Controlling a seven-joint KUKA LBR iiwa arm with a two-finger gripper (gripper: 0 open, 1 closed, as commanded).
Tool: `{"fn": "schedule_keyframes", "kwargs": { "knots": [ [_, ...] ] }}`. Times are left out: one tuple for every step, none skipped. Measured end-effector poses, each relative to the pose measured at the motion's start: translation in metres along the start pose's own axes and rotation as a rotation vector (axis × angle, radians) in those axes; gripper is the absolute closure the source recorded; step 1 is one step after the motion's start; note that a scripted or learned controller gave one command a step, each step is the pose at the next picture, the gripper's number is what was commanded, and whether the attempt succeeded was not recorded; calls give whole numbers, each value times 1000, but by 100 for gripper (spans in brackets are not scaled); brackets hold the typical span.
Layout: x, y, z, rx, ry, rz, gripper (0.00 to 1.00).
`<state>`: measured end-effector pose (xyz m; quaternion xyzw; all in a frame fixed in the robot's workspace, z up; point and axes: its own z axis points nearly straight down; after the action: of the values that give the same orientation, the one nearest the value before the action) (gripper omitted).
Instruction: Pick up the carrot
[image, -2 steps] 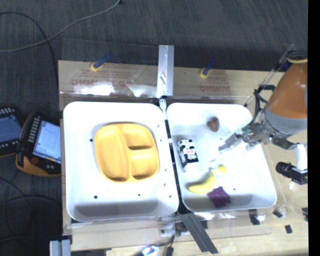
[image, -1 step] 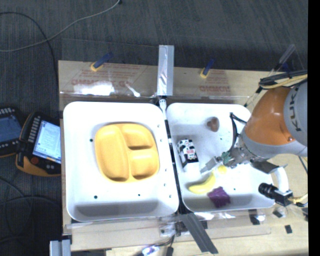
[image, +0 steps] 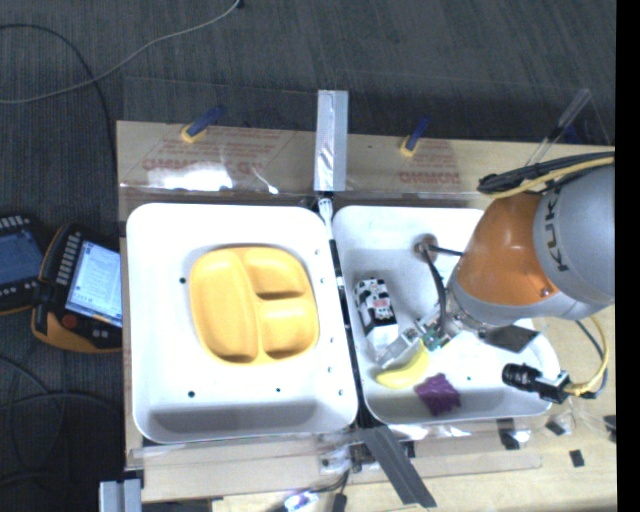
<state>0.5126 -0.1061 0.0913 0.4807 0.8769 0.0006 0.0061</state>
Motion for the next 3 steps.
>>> {"fn": "schedule_keyframes", "kwargs": {
  "knots": [
    [0, 0, 0, -1, -1, 0, 0],
    [79, 18, -93, 5, 12, -327, 0],
    [16, -21, -28, 5, 12, -458, 0]
  ]
}}
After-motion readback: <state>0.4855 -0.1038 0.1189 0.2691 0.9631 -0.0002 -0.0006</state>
